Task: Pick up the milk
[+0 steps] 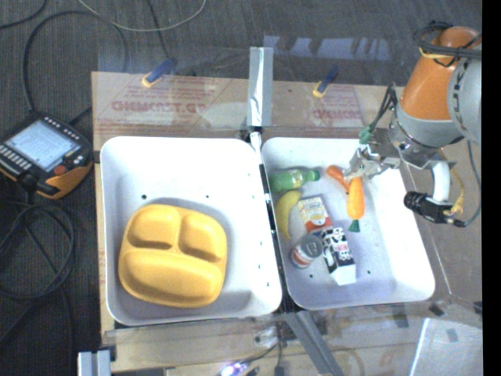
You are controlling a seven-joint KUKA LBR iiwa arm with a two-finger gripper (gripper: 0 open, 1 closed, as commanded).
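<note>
The milk (339, 255) is a small white carton with black cow patches. It lies on its side in the right bin (401, 266), near the front middle. My gripper (365, 163) hovers over the back of that bin, well behind the carton and slightly to its right. An orange carrot (356, 200) lies just below the gripper, its upper end right at the gripper's tip. Whether the gripper touches the carrot is unclear.
A silver can (305, 252) rests against the milk's left side. Behind them lie a red juice box (313, 212), a yellow banana (286, 212) and a green bottle (288, 180). The left bin (117, 163) holds a yellow divided tray (174, 254).
</note>
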